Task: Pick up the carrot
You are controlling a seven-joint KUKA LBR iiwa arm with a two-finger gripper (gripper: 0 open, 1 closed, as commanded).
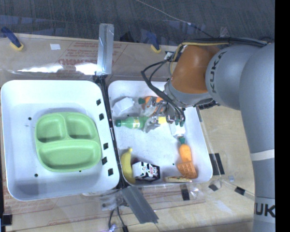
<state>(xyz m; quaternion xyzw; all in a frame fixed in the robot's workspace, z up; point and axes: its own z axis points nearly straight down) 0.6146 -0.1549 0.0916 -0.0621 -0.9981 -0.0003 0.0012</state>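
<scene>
1. Arm (pixel 241 76), grey with an orange band, reaching in from the right and bent low over the upper part of the right bin; its bulk hides the wrist, which is likely why the tool reads so poorly.

2. Left bin (pixel 14 100), white and shallow, serving as the holder for the green tray.

3. Right bin (pixel 205 149), white, holding the loose items; the arm works here because the carrot lies here.

4. Green tray (pixel 66 141), three compartments, flat in the middle of the left bin, well apart from the work.

5. Gripper (pixel 171 115), under the wrist in the upper middle of the right bin, among clutter. Whether it is apart or together cannot be told; nothing is visibly held.

6. Banana (pixel 127 166), curved along the right bin's lower left wall.

7. Green bottle (pixel 130 123), lying on its side left of the gripper.

8. Carrot (pixel 184 152), orange with a green top, lying near the right wall of the right bin, top pointing up toward the gripper, just below it and seemingly untouched. Judged not yet picked.

9. Black-and-white packet (pixel 147 170), beside the banana.
</scene>
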